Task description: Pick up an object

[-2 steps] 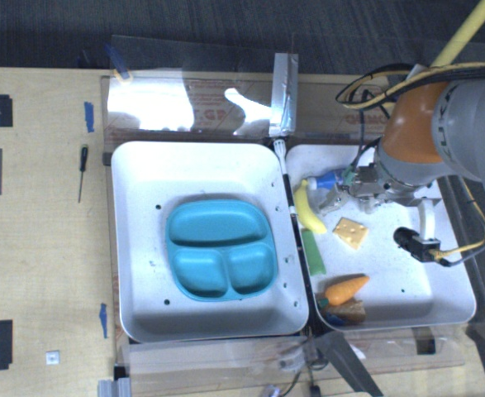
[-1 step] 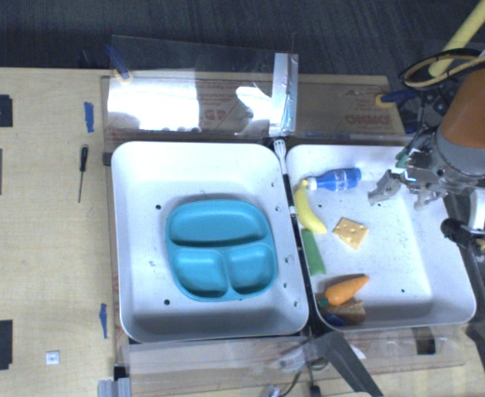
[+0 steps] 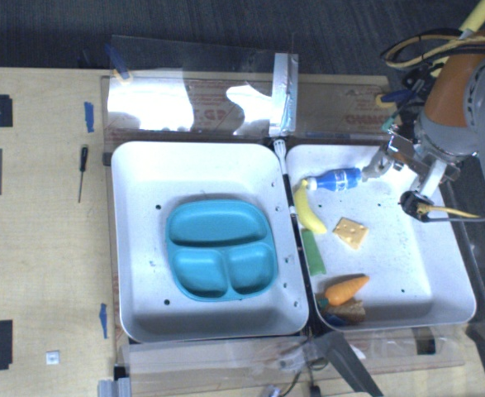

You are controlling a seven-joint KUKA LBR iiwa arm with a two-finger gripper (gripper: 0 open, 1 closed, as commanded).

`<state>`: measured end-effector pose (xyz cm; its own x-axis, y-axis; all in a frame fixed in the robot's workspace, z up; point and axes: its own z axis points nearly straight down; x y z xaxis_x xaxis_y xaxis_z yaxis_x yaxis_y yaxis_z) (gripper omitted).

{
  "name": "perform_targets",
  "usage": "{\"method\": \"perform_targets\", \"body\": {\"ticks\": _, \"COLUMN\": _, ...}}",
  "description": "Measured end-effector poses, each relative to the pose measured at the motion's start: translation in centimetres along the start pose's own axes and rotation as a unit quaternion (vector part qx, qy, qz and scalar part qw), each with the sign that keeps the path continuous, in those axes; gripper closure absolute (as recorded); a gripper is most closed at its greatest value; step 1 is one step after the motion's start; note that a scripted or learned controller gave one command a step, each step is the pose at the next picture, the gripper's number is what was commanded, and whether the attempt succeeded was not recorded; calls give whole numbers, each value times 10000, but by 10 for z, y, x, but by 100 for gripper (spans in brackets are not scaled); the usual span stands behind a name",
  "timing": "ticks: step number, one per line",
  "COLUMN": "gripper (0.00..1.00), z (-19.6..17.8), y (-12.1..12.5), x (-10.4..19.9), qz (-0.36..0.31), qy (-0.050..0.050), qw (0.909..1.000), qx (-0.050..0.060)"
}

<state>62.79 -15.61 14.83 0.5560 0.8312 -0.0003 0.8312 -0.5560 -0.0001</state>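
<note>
The arm (image 3: 461, 98) comes in from the right and hangs over the far right corner of the right bin (image 3: 440, 296). Its gripper (image 3: 391, 157) points toward the blue bottle (image 3: 338, 179), which lies on its side near the back wall of this bin. The tip of the gripper seems to be just beside the right end of the bottle, but the view is poor there and I cannot tell how the jaws stand, or whether they touch the bottle at all.

All the loose things are in the right bin, so a pick is only possible here. Most of them lie along the left wall: the banana (image 3: 306, 209) curves down from the bottle's left end, the green stick (image 3: 313, 251) continues below it close to the wall, and the carrot (image 3: 346, 289) rests in the near left corner on something brown. The cracker (image 3: 350, 233) lies flat and alone in the middle of the floor.

The left bin (image 3: 143, 246) holds the blue tray (image 3: 221, 248), flat in its middle, well apart from the gripper.

I judge the bottle is the thing chosen, because it is the nearest to the gripper. It is round and lies near the wall, so it may roll away if the approach is not centred. The cracker has free space around it, but it is thin and hard to pinch.
</note>
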Motion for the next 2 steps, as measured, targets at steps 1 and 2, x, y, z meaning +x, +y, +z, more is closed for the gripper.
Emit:
{"method": "perform_targets", "body": {"ticks": 1, "gripper": 0, "z": 2, "y": 3, "x": -10, "qz": -1193, "qy": 1, "qw": 9929, "qx": 8}}
{"method": "perform_targets", "body": {"ticks": 2, "gripper": 0, "z": 61, "y": -58, "x": 17, "qz": -1739, "qy": 6, "qw": 9848, "qx": -22}}
